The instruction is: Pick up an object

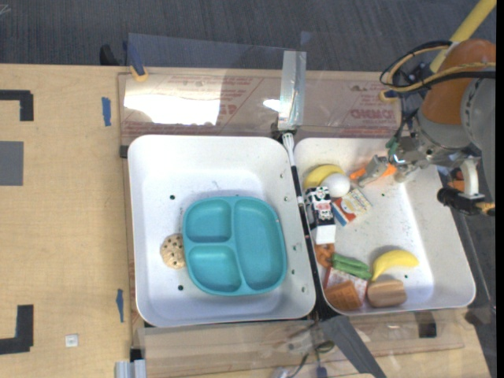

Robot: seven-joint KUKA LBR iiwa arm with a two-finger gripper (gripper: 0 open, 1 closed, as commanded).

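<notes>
Gripper (387,166): over the right white bin (441,235), beside a small orange piece (361,173).
Jaws: can't tell.

From my seat I see a pale wooden bench top (55,235) running across the lower left, marked with black tape corners (22,105) and short blue tape strips (105,111). A grey square patch (11,164) sits at its left edge. Beyond the bench lies dark grey carpet (236,10). A clear plastic sheet (205,97) stands behind the bins, catching a bright glare from overhead light, with a metal bracket (291,93) at its middle.
</notes>
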